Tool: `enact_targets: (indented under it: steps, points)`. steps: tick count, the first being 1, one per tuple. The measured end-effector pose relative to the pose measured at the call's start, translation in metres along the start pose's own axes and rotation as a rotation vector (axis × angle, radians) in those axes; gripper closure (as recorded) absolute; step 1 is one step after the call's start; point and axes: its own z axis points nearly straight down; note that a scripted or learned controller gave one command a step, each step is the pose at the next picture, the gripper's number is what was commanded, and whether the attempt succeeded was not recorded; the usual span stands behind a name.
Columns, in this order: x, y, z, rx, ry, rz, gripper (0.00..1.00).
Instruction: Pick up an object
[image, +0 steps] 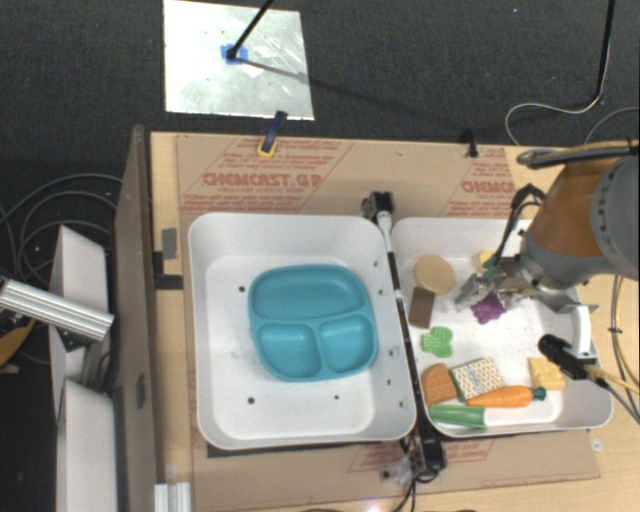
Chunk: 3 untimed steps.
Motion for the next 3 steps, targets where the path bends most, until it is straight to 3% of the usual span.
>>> enact_targets:
  steps: [1,2,3]
  points:
    - [0.0,0.001,-0.011,-0.003,0.0,0.0,1.0]
    - [0.0,0.001,-0.01,-0.002,0.0,-0.001,0.0]
    - [-0.014,-0.006,0.016,0.013,0.002,0.001,0.0]
